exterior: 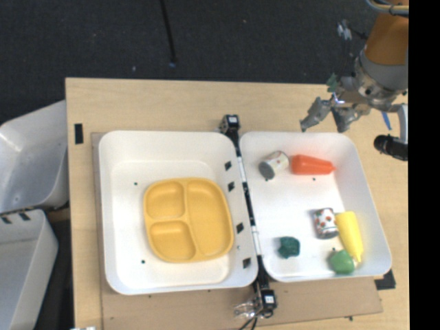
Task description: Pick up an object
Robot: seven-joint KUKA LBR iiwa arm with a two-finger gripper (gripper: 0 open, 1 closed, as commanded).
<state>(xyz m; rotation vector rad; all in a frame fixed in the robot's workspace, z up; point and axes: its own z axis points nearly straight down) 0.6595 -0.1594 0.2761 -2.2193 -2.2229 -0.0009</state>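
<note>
Gripper hovers above the right bin's far rim, fingers spread, holding nothing. Carrot and small can lie near that edge; open floor mid-bin.

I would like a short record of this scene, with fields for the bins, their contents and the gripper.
left bin: yellow divided plate
right bin: orange carrot, grey cup on its side, small can, yellow corn, green piece, light green piece
gripper: open, above the right bin's far edge, holding nothing
</note>
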